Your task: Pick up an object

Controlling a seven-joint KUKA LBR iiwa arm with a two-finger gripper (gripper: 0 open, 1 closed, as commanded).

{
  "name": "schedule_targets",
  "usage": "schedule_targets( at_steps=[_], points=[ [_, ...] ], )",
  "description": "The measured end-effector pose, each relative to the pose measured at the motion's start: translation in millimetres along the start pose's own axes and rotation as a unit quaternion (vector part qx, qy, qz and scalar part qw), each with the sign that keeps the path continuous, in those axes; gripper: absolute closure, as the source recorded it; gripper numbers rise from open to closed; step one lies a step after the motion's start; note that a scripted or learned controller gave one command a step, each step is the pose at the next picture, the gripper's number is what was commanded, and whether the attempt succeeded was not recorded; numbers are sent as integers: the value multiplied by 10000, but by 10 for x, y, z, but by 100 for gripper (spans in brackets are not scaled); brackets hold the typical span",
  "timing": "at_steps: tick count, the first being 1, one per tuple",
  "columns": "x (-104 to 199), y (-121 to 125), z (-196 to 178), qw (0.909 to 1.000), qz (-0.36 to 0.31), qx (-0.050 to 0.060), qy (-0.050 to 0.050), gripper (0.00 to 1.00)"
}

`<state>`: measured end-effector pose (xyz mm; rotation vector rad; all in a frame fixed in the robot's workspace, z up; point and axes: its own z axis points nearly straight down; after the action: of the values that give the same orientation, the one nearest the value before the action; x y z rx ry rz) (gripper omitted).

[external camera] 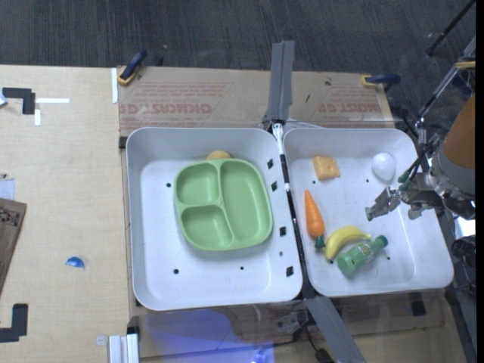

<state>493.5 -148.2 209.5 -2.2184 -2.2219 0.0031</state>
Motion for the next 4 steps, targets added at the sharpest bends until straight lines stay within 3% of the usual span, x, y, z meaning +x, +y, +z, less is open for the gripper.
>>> schedule_targets(
  at_steps=[1, 2, 3, 4],
  points=[
    [216, -69, 960, 9997, -259, -3, 3, 0],
    [545, -159, 1187, 9989, -478, -1, 4, 0],
    [529, -158, 1103, 9990, -450, 1, 3, 100],
    [735, -154, 188, 10000, 28, -3, -3, 100]
  ],
)
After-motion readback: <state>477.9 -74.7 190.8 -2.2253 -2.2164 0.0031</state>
